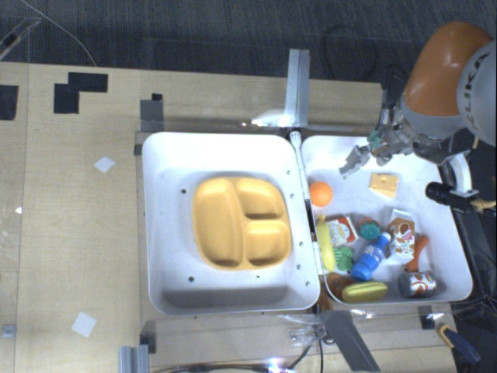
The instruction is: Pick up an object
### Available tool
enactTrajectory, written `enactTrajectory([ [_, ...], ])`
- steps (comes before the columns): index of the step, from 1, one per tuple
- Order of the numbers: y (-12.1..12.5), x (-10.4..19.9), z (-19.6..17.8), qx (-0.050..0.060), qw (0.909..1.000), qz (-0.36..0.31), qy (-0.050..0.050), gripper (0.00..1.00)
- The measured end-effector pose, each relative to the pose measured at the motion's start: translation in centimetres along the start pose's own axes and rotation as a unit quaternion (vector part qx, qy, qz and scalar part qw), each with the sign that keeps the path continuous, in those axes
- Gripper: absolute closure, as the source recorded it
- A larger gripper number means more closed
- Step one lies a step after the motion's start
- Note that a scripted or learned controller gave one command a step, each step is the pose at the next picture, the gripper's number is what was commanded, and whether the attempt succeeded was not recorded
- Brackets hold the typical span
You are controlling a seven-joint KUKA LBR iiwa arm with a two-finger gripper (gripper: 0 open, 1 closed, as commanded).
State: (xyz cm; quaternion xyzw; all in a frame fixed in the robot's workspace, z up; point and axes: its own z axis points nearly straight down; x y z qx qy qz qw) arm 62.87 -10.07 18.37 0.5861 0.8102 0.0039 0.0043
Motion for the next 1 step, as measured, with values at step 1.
enactTrajectory([
  [1, -1.05, -1.25, 9.51, 0.001, 0.9958, -0.092, -0.002, 0.0],
])
